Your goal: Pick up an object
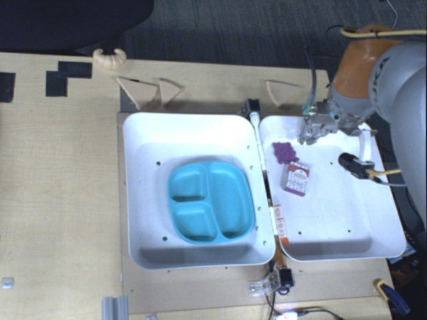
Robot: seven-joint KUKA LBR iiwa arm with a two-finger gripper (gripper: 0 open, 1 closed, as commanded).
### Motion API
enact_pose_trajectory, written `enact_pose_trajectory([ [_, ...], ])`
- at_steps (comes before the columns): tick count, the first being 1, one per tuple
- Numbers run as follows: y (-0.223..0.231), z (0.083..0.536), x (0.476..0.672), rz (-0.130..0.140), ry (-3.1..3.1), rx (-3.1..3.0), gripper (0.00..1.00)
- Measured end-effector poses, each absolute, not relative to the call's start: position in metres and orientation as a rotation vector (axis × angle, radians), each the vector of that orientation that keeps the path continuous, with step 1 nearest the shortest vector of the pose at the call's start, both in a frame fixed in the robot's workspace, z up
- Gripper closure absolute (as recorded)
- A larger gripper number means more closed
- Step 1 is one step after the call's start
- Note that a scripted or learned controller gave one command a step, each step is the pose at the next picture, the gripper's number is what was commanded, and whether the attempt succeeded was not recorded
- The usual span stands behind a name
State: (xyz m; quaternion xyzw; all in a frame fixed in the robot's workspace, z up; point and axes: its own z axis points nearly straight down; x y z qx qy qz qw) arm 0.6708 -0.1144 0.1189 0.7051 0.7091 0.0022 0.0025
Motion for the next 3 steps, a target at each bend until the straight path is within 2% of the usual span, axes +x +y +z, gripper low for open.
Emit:
enact_pose_trajectory([
  [1, -0.024, 0.204, 0.67, 0.009, 2.226, 2.212, 1.0],
  [2, -0.026, 0.202, 0.669, 0.005, 2.225, 2.215, 0.0],
  [3, -0.093, 0.086, 0.63, 0.004, 2.221, 2.216, 0.0],
])
